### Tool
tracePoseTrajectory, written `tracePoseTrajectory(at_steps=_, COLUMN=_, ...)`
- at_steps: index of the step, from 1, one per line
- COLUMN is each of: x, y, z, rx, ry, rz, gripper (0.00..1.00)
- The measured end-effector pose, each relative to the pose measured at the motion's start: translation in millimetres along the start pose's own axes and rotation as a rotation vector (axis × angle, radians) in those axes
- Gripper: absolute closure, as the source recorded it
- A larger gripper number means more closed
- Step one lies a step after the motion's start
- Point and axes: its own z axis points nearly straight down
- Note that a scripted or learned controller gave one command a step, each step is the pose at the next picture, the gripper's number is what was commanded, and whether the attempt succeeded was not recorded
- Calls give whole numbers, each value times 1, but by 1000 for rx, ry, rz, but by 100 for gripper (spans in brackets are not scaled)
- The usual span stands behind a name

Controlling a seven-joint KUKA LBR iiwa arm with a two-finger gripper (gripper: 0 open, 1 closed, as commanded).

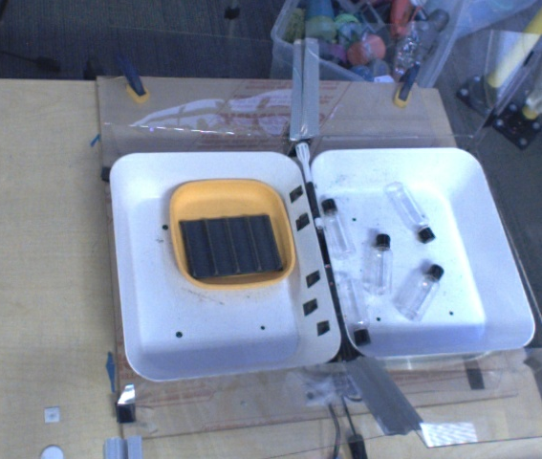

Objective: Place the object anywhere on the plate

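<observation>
Clear plastic vials with black caps [417, 292] wait loose in the right white bin [500, 285]; yellow square plate [231, 194] sits ready; tool state: cannot tell.

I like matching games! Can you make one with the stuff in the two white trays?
Things:
1. yellow plate
2. dark ridged block
3. clear bottles
4. clear tub of colourful bits

Places:
A. behind the trays
B. on the plate
C. in the left tray
D. in the right tray

Pairs: 1-C, 2-B, 3-D, 4-A
</observation>
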Motion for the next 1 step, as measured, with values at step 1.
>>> tracePoseTrajectory(at_steps=1, x=-3, y=1, z=-44, rx=-1, ry=0, rz=-273, gripper=100)
